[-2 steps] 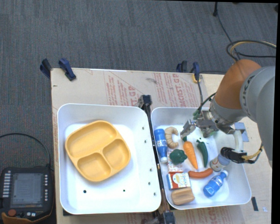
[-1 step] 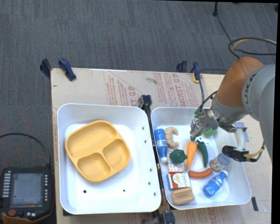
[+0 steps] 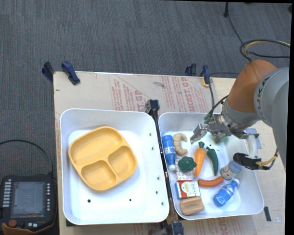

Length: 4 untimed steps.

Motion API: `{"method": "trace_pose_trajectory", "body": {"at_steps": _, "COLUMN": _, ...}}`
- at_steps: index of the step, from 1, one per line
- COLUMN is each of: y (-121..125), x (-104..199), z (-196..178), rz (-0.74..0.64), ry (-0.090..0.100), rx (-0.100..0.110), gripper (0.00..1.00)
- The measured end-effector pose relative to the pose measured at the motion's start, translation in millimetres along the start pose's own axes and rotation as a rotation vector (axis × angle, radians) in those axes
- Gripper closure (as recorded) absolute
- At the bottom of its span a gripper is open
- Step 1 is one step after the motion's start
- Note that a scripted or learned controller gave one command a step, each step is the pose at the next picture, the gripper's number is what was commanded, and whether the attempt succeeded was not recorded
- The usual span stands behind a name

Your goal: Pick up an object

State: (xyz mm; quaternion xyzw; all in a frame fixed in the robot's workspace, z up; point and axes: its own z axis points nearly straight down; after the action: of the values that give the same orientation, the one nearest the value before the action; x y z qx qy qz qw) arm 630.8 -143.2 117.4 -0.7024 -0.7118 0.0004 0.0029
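- The claw (image 3: 207,132) hangs over the upper part of the right-hand shallow white bin (image 3: 258,198), at about twelve o'clock from the toy pile; from this view I cannot tell its state, and nothing is seen held in it.
- As I judge it, the task is at its start: no object is lifted, and all lie on the bin floor.
- Just below the claw, at six o'clock, lie the orange plastic carrot (image 3: 199,161) and the dark green plastic pepper (image 3: 213,160), side by side; these look the nearest candidates.
- At nine o'clock from the carrot are the beige curled toy pastry (image 3: 180,143), the white-and-blue small bottle (image 3: 168,150) and the green plastic broccoli-like piece (image 3: 186,163).
- Lower down lie the red plastic sausage (image 3: 210,182), the blue plastic bottle (image 3: 224,194), the small red-and-white carton (image 3: 187,189) and the tan bread-like block (image 3: 191,206).
- Still to do: descend, close on one piece, lift.
- The left-hand white bin (image 3: 69,203) holds a yellow three-compartment plastic plate (image 3: 102,157).
- The table (image 3: 116,92) bears reddish printing, upside down and not readable; the carton's label is too small to read.
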Motion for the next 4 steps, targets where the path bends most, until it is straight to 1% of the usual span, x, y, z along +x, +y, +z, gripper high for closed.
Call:
{"method": "trace_pose_trajectory", "body": {"at_steps": 1, "y": 11, "x": -26, "z": 31, "rz": 0.011, "ry": 0.000, "rx": 0.005, "gripper": 0.00}}
{"method": "trace_pose_trajectory", "body": {"at_steps": 2, "y": 11, "x": -26, "z": 21, "rz": 0.008, "ry": 0.000, "rx": 0.010, "gripper": 1.00}}
{"method": "trace_pose_trajectory", "body": {"at_steps": 3, "y": 11, "x": -26, "z": 21, "rz": 0.007, "ry": 0.000, "rx": 0.010, "gripper": 0.00}}
{"method": "trace_pose_trajectory", "body": {"at_steps": 4, "y": 11, "x": -26, "z": 11, "rz": 0.006, "ry": 0.001, "rx": 0.011, "gripper": 1.00}}
